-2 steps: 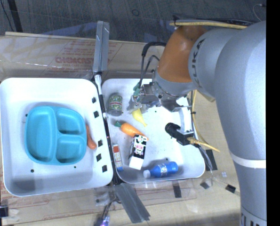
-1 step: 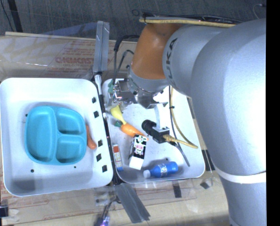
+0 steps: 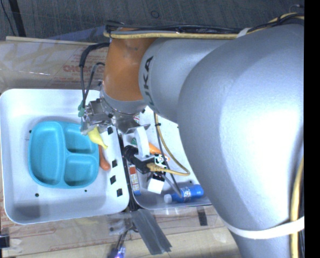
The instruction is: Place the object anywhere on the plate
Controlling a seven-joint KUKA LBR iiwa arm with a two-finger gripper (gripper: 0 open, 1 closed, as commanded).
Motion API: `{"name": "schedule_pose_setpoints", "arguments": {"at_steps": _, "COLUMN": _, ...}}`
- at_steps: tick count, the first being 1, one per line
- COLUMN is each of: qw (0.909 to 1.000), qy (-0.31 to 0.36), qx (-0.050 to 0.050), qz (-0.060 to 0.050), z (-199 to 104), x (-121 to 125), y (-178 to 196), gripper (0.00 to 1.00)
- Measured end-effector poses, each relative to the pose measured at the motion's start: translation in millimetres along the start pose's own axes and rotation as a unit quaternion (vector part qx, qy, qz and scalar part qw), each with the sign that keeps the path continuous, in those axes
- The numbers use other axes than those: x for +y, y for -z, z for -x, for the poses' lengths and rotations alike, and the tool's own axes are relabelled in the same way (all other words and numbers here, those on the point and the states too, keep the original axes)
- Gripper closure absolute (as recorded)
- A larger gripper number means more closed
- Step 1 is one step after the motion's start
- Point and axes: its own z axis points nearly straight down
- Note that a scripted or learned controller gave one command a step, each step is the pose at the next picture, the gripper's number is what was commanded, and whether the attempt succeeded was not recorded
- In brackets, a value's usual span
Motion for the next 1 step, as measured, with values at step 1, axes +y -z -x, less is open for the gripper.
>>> {"name": "schedule_pose_setpoints", "arguments": {"at_steps": 1, "qw": 1.0000, "qy": 0.000, "qx": 0.000, "qz": 0.000, "z": 0.5, "x": 0.1, "y": 0.1, "gripper": 0.00}}
